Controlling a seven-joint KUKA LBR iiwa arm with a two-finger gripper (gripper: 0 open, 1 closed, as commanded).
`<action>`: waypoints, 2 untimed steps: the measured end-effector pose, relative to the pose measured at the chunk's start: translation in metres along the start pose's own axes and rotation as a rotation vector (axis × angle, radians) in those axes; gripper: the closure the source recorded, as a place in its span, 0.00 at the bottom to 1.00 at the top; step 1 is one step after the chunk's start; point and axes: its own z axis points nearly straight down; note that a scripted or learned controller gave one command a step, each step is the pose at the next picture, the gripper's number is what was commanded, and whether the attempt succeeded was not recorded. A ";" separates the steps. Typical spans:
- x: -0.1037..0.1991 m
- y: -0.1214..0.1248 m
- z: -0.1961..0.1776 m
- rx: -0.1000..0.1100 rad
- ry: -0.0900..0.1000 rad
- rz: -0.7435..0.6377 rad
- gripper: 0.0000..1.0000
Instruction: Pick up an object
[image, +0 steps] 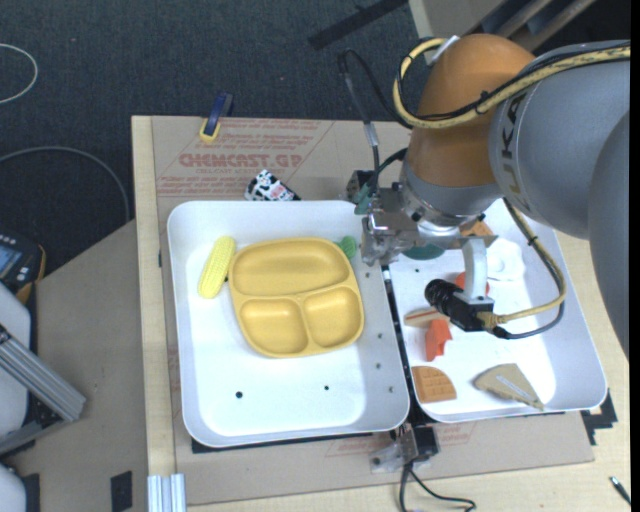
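Gripper (376, 232) (state cannot be told) hangs mid-frame; best centre it over the green piece (347, 245), clear of the tray (290, 244).

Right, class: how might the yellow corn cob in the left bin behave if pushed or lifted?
The corn cob looks long and rounded, so a push would probably roll it. It seems a moulded toy, likely stiff and light. The yellow tray beside it may stop it rolling.

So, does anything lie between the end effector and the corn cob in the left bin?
Yes. The yellow divided plate lies between the end effector and the corn cob. A small green piece sits at the plate's upper right corner too.
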 end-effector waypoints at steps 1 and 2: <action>0.016 -0.003 0.025 0.002 -0.001 0.003 1.00; 0.013 0.001 0.003 -0.007 -0.001 0.005 1.00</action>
